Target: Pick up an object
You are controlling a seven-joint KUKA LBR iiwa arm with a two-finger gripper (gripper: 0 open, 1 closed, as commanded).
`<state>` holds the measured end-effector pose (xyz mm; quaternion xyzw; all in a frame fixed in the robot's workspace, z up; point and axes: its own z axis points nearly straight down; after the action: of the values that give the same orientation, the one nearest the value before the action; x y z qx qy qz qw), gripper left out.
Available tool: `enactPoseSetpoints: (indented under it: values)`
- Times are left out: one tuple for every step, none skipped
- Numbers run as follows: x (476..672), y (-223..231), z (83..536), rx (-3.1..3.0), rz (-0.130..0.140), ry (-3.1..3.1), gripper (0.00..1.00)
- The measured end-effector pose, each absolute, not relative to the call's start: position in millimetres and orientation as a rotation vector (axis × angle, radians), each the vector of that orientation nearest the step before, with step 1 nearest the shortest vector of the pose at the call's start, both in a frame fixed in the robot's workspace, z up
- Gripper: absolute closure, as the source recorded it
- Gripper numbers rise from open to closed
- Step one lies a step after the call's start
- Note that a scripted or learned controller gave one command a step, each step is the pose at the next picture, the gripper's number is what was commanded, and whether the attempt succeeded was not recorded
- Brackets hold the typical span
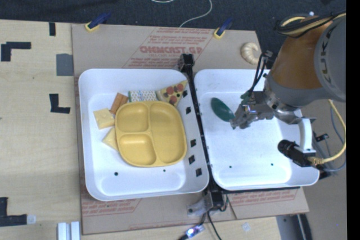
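A small dark green object [221, 109] lies in the right bin [247, 168], near its upper left. My gripper [242, 118] hangs over the right bin just right of the green object, its tip close beside it. I cannot tell whether they touch. The left bin [98, 174] holds a yellow divided plate [151, 133], with several small flat pieces, tan, orange and patterned [119, 102], tucked around its upper and left sides.
The grey arm with its orange band [301, 64] comes in from the right over the right bin's upper right corner. A black divider strip [194, 115] runs between the bins. A white cable [180, 0] loops on the dark floor behind the bench.
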<state>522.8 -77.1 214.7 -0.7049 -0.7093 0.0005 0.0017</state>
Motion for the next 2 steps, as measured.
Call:
enactPoseSetpoints:
  values:
    - [513.9,-30.9,211.2,-2.213,0.003,-2.225,1.0]
    - [519.2,24.6,207.9,-2.211,0.001,-2.227,1.0]
